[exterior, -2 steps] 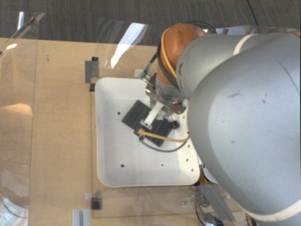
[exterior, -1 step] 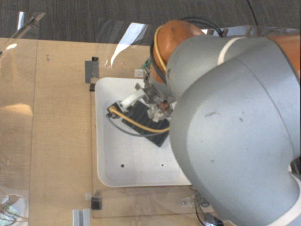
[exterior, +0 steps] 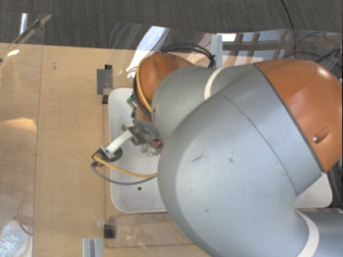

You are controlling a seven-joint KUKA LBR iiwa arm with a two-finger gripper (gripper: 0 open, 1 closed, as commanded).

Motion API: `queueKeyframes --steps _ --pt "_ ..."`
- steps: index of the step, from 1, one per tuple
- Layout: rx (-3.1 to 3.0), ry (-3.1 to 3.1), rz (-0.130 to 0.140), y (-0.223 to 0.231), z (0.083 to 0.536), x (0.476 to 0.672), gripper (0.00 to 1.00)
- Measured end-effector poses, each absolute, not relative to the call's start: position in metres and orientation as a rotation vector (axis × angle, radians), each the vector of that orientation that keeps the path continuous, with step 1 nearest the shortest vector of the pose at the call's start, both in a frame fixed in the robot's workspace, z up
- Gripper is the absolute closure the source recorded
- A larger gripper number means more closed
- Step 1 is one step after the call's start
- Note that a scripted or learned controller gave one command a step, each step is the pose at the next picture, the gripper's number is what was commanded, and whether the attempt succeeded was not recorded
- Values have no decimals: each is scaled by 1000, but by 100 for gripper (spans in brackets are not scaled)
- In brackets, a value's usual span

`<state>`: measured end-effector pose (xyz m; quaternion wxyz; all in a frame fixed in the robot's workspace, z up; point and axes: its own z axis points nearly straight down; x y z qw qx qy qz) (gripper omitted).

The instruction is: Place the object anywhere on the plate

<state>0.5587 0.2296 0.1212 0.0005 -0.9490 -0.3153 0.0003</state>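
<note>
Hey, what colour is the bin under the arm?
White. The bin shows plainly in the camera view, its bare corner sitting beside the grey arm.

From my remote station I see a wooden bench (exterior: 53, 143) bearing a white bin (exterior: 120, 191), a clear plastic panel (exterior: 21, 90) across the left, and dark carpet (exterior: 134, 4) beyond the bench.
</note>
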Motion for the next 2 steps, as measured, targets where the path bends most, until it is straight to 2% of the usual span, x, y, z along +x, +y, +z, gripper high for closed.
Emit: queueKeyframes --steps 1,2 --pt "-2977 -993 -11 237 90 610 100" --pt "-2984 -961 -19 238 92 499 100"
